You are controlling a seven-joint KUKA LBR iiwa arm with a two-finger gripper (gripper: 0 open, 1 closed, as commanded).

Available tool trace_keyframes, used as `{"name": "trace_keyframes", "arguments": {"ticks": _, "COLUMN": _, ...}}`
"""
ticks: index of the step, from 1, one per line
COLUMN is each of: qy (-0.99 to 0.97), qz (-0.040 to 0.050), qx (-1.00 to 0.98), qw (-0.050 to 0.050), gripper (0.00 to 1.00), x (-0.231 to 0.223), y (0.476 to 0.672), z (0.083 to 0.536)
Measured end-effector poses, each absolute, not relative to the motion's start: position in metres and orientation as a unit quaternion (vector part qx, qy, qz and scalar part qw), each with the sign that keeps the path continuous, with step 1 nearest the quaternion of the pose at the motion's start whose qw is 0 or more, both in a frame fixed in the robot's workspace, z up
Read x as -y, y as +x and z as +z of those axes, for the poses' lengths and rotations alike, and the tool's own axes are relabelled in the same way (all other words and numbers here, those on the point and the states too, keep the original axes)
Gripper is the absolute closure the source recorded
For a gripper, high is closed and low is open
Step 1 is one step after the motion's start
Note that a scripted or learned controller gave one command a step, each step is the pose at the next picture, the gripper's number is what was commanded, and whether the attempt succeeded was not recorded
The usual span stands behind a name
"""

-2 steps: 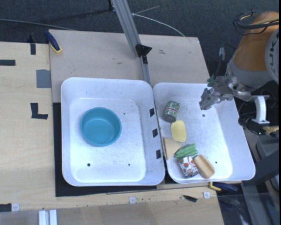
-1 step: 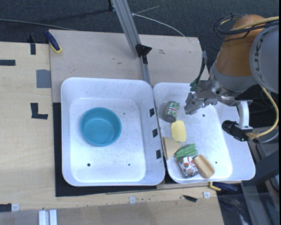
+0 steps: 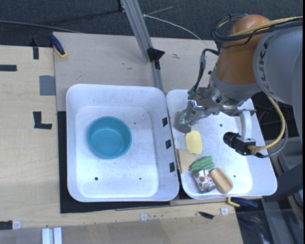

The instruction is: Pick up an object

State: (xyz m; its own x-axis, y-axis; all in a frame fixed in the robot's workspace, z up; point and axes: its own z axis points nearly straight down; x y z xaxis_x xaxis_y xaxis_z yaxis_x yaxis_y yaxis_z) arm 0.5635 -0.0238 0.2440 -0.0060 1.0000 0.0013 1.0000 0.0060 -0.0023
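Left bin (image 3: 73,98) holds blue bowl (image 3: 109,137); pincer (image 3: 183,122) state unclear over right bin (image 3: 264,184)

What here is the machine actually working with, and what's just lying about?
In the job:
- pincer
- yellow piece just below it
- green item, small can, tan piece, all in the right bin

Lying about:
- blue bowl in the left bin
- clamp on the bench
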Motion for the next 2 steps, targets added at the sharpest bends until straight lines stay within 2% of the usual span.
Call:
{"name": "trace_keyframes", "arguments": {"ticks": 1, "qy": -0.705, "qz": 0.0009, "qx": 0.71, "qw": 0.002, "gripper": 1.0, "x": -0.034, "y": 0.552, "z": 0.241}}
{"name": "trace_keyframes", "arguments": {"ticks": 2, "qy": -0.705, "qz": 0.0016, "qx": 0.709, "qw": 0.001, "gripper": 1.0, "x": -0.09, "y": 0.552, "z": 0.222}}
